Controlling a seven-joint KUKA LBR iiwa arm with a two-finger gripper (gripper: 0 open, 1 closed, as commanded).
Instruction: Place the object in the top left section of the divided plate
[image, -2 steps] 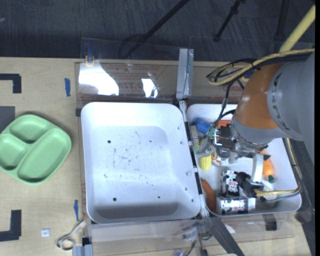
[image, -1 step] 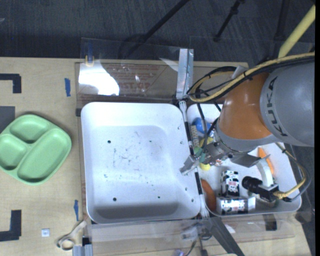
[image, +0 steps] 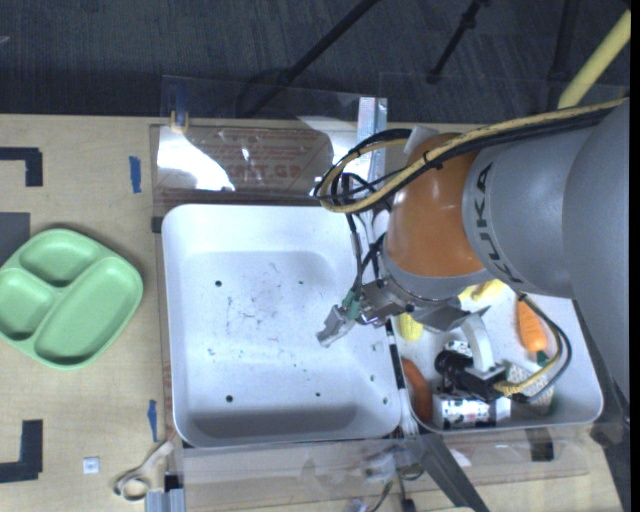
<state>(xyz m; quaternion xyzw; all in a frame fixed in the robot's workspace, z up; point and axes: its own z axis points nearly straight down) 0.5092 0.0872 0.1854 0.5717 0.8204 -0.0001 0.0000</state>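
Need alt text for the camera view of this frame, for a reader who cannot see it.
A grey KUKA arm with an orange band reaches in from the right, its gripper hanging over the right side of the left white bin. The right bin holds small objects, and a green divided plate sits on the bench at far left.

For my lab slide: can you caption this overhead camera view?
KUKA arm's gripper hovers over the left white bin; green divided plate waits on the bench.

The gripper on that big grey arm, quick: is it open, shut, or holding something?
Gripper: cannot be told; it sits low over the right side of the left white bin, and the view is too blurred to show anything in it.
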